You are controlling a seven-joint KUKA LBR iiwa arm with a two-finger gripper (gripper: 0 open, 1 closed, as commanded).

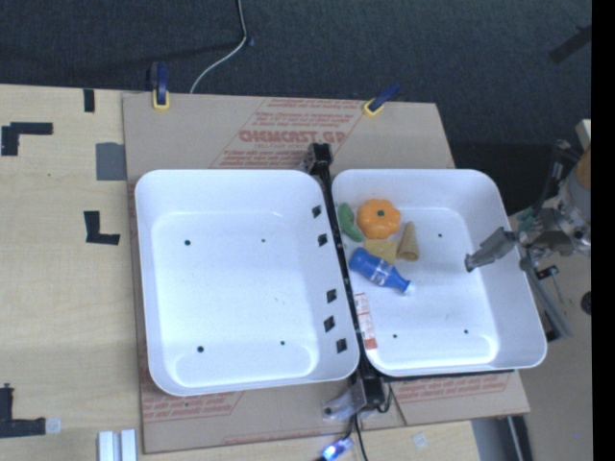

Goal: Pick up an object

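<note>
Several small objects lie in the right bin (480, 353), bunched against its upper left wall. An orange pumpkin-shaped toy (379, 218) is on top, and a green piece (346, 221) sits to its left. Below them are a tan cone (408, 242) and a yellowish block (381, 249). A blue bottle (379, 271) lies on its side at the bottom of the group. My gripper (485, 250) hangs over the bin's right side, near the rim and well to the right of the objects. It holds nothing that I can see.
The left bin (231, 353) sits beside the right one, with black clips (332, 296) along the shared wall. Both rest on a cardboard sheet (288, 133) on the wooden bench. The arm's wrist (562, 224) comes in over the right rim.
</note>
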